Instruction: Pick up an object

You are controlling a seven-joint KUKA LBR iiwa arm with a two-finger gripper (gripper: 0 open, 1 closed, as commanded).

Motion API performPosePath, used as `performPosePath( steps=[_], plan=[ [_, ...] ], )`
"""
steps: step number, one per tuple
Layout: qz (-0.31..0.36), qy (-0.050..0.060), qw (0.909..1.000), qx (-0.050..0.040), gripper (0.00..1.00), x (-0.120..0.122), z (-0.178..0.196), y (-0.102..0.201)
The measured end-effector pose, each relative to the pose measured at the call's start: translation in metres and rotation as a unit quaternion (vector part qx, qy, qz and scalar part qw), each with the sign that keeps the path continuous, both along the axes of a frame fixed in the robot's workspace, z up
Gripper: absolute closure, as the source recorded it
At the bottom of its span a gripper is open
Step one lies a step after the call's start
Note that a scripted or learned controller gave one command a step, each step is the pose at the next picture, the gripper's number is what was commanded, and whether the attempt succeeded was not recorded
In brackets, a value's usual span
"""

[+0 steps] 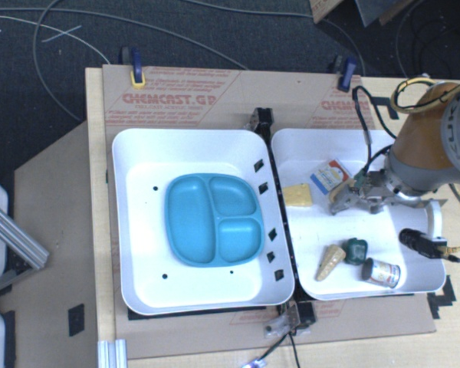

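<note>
Gripper [339, 200] low in right bin [307, 148], finger state unreadable. Yellow block [297, 196], blue-white carton [329, 178] crowd it: expect your grasp to nudge one aside, miss.

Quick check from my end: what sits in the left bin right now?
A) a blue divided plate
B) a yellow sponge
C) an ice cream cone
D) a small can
A: the blue divided plate lies alone in the left bin; the can, the yellow sponge and the cone all lie in the right bin.
</note>
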State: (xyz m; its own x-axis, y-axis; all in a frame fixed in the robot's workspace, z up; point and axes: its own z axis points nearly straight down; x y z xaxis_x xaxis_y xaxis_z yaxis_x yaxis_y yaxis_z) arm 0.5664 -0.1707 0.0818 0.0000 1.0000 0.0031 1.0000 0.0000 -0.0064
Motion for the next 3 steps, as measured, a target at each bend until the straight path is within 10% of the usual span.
performPosePath(
  steps=[1,3],
  plan=[
    [0.000,-0.003,1.0000,-0.0008,1.00,0.002,0.015,-0.001],
    [0.001,-0.007,1.0000,-0.0026,1.00,-0.006,0.129,0.003]
  ],
)
